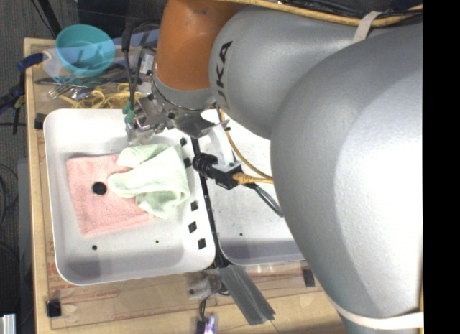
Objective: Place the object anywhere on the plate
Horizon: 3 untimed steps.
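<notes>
One arm (302, 110) reaching over left bin (65, 128) (jaws above green cloth (162, 174)).

Bulky grey metal arm (345, 146) reached in from the right, orange band (185, 42) above the wrist, small two-finger gripper (144, 126) angled down at the far left, fingers indistinct.

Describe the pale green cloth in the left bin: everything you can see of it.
The pale green cloth is soft, crumpled fabric, bunched in folds rather than spread flat. It lies in the left bin, partly overlapping the right side of the pink cloth spread beneath it. Its upper edge sits just under the gripper; whether the gripper touches it cannot be told.
</notes>
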### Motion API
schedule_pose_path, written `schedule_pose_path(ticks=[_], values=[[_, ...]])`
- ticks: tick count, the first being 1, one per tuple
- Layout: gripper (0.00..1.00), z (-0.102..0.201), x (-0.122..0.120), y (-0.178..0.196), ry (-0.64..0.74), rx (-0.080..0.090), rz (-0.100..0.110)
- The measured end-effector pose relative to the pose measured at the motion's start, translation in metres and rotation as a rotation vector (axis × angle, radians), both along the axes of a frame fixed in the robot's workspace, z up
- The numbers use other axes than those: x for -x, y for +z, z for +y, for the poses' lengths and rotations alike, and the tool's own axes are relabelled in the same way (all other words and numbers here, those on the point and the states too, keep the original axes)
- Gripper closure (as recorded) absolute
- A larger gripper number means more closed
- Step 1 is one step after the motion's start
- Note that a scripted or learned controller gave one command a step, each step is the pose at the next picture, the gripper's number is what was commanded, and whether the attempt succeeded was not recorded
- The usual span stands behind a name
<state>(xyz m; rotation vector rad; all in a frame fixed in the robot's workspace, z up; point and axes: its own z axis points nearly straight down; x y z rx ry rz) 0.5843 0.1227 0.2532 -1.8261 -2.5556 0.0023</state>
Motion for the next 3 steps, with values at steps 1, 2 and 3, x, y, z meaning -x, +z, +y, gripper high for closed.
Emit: schedule_pose_path(ticks=[1, 2, 3], values=[[1.00, 0.020, -0.010, -0.162, 0.036, -0.001, 0.000], [0.00, 0.019, -0.010, -0.162, 0.035, 0.000, 0.000], [0.00, -0.016, -0.027, -0.160, 0.544, -0.001, -0.005]])
